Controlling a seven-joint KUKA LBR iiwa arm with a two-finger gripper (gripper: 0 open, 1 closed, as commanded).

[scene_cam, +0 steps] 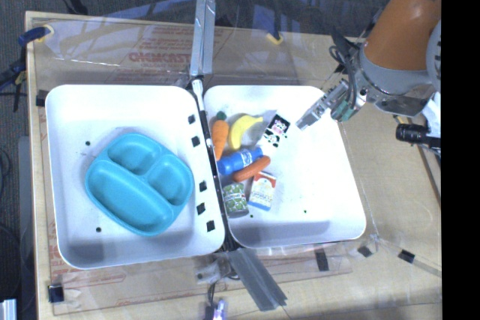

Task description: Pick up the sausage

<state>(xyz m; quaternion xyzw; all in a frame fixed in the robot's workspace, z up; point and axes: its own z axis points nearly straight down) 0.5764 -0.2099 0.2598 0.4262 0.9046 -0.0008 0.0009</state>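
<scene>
The sausage (pixel 252 169), a short reddish-orange link, lies in the right bin (pixel 322 183) near its left wall. It sits just under a blue bottle (pixel 241 160) and above a small carton (pixel 262 192). My gripper (pixel 306 120) hangs over the upper middle of that bin, pointing down-left. It is well right of and above the sausage, close to a black-and-white packet (pixel 277 128), and nothing is seen in it.
An orange carrot-like piece (pixel 219 136), a yellow banana (pixel 244 128) and a green can (pixel 235 199) crowd the same left side. The left bin (pixel 67 228) holds a blue divided plate (pixel 139 183). A ridge (pixel 204 161) separates the bins.
</scene>
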